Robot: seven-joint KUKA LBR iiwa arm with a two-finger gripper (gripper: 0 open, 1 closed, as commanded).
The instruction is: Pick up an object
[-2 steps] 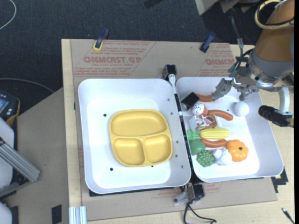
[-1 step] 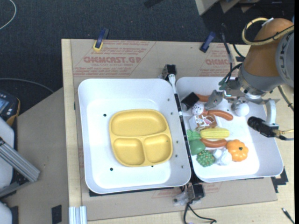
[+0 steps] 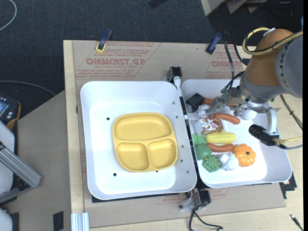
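In the right-hand bin [image 3: 274, 170], a heap of toy food waits under the grey-and-orange arm [image 3: 267, 64]: a corn cob [image 3: 221, 138] lies on top, a sausage [image 3: 226, 118] just behind it, an orange pumpkin [image 3: 244, 155] beside it. The gripper [image 3: 231, 101] hovers over the pile's far edge; its state cannot be told. The pieces look like light, hard, slick plastic, likely to roll; the corn's narrow middle seems the surest hold. A yellow divided tray [image 3: 143, 141] sits in the left bin [image 3: 96, 129].
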